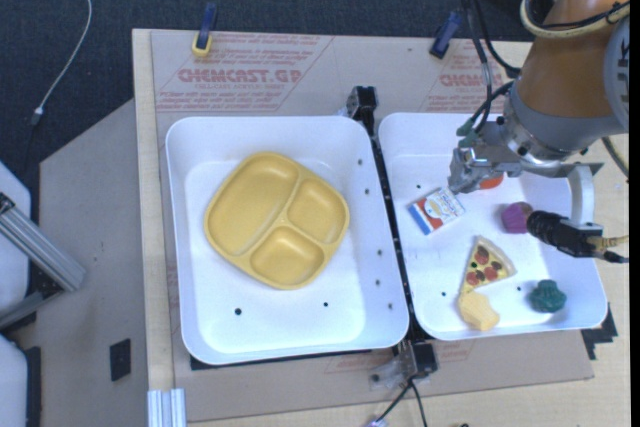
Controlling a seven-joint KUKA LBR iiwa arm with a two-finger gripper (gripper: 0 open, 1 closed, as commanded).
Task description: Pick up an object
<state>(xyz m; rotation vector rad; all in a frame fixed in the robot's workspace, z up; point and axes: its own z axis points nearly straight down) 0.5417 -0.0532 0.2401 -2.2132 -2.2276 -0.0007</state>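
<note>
The tool (pixel 468 177), its grip state impossible to tell, hangs just above the small packet (pixel 436 211) lying below and beside it, so an off-centre descent could nudge the packet aside and miss.

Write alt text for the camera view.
A grey-and-orange robot arm's gripper hangs over the right bin, above a small carton, purple toy, pizza slice and green toy. The left bin holds a yellow divided plate.
</note>
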